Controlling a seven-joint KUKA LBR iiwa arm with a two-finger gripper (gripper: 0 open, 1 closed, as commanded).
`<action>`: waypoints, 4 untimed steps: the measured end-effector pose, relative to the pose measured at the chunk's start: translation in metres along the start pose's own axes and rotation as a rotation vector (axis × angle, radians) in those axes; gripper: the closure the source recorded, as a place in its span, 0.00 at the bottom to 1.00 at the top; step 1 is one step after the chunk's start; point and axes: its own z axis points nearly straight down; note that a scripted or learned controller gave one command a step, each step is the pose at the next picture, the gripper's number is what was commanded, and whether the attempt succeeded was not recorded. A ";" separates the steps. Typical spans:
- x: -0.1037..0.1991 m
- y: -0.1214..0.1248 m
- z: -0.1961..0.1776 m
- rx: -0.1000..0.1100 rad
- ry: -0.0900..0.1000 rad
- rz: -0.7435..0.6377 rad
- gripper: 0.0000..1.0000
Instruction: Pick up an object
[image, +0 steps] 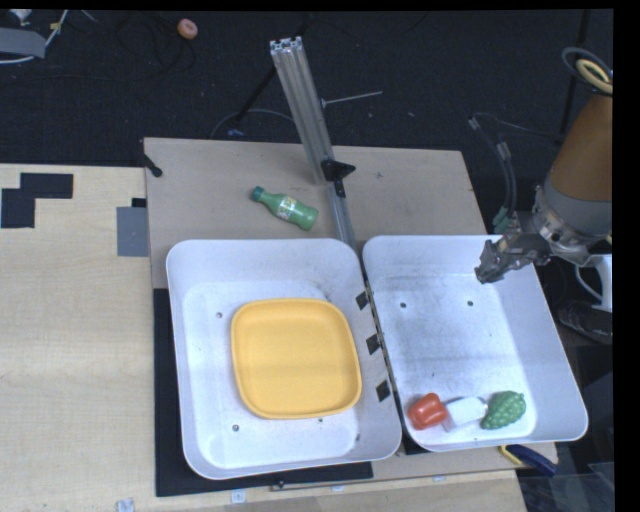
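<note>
Nothing readable is showing anywhere. The green bottle (285, 208) lying on the desk (400, 190) is carrying a pale label band (too small and blurred to make out any letters). The two white bins (200, 290), the yellow plate (295, 357) and the toy foods are showing no writing, brand, number or sign.

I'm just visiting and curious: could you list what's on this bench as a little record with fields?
left bin: holds a yellow plate
right bin: red pepper, white block, green grapes in a row at its near edge
bench behind bins: green bottle lying on its side
gripper: over right bin's far right corner, holding nothing visible
</note>
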 end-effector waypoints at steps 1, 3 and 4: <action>0.060 0.002 0.000 0.000 0.000 0.000 1.00; 0.153 -0.002 0.006 0.000 -0.001 0.001 1.00; 0.207 -0.015 0.019 0.001 0.000 0.001 1.00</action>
